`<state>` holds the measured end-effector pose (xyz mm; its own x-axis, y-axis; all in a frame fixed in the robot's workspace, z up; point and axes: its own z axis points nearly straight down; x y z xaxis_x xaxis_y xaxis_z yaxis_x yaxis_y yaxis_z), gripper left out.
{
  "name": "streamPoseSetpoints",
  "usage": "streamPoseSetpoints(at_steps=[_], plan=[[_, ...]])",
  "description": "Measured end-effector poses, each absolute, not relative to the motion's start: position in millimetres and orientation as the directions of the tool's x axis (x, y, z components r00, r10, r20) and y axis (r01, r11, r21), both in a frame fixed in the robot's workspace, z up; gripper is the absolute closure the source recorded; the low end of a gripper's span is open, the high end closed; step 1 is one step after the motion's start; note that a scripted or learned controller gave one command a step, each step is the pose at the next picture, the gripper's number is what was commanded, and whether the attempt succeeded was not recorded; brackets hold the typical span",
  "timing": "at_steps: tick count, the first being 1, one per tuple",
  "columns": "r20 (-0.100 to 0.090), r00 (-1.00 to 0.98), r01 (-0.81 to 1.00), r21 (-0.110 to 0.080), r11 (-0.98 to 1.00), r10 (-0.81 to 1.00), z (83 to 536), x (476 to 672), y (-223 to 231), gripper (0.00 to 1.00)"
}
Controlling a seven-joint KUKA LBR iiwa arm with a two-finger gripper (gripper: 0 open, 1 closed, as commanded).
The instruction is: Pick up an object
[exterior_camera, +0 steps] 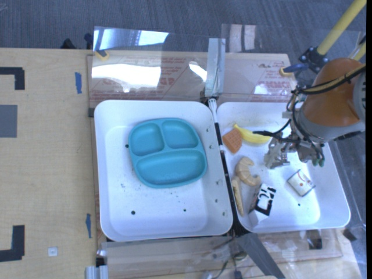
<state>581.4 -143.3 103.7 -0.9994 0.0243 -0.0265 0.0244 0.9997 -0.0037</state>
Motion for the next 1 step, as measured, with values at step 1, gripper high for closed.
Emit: streamPoseSetpoints(at_steps=[1], plan=[[-0.016, -0.942, -0.335, -0.004, 0.942, -0.335, 227.7, 550.9, -55.4, 1.00]])
